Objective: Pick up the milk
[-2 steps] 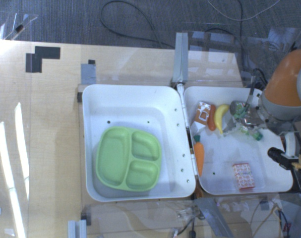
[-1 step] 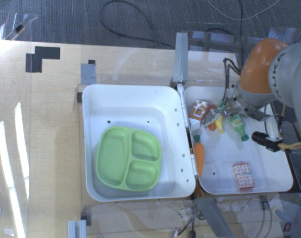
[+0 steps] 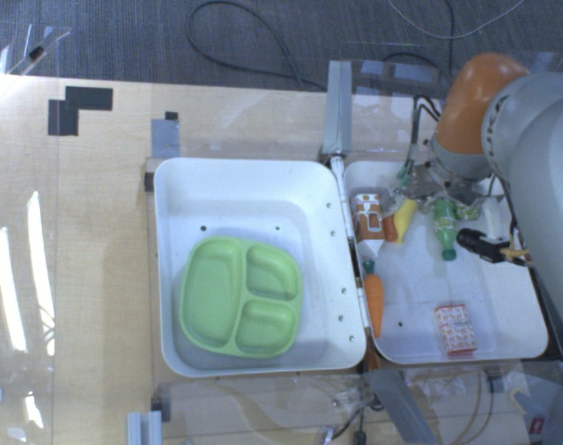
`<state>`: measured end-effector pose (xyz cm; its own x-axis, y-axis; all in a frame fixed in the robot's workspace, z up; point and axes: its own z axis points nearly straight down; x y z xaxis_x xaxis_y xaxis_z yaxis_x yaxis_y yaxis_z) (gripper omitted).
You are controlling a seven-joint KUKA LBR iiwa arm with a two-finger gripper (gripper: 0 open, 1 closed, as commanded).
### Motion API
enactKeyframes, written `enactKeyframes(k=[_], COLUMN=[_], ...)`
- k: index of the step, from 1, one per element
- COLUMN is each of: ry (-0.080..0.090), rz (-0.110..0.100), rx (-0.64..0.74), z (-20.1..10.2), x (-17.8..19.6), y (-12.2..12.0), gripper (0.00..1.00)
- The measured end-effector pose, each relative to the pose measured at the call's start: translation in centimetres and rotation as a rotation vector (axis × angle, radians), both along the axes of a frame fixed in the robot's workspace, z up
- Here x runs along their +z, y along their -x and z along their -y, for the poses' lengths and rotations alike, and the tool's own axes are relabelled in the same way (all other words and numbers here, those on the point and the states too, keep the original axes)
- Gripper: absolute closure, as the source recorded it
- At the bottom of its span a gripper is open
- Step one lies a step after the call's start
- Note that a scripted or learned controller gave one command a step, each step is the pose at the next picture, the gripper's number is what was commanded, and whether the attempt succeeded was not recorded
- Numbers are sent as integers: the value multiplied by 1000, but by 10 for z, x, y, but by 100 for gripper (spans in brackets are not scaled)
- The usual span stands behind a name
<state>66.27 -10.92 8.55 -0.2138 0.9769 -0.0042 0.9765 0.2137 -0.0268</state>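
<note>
The milk [image 3: 367, 214] is a small white carton with an orange and brown label. It lies at the left wall of the right bin [image 3: 504, 341], near its far end. My gripper [image 3: 431, 189] hangs low over the far part of that bin, to the right of the carton and apart from it. The grey wrist with its orange band covers most of the gripper from above. A yellow banana [image 3: 403, 219] lies between the carton and the gripper.
A green bottle [image 3: 445, 232] lies just under the gripper. An orange carrot [image 3: 374, 304] rests along the right bin's left wall, and a red-and-white packet [image 3: 455, 329] sits near its front. The left bin [image 3: 170, 248] holds a green divided plate [image 3: 241, 296].
</note>
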Motion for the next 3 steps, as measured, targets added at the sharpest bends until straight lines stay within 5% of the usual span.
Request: enactKeyframes(k=[1,2,3], ry=[-4,-2,-9], rz=[3,11,32], rx=[11,12,-127], z=[-5,-5,-101], x=[10,11,100], y=[-2,-4,-8], gripper=[100,0,0])
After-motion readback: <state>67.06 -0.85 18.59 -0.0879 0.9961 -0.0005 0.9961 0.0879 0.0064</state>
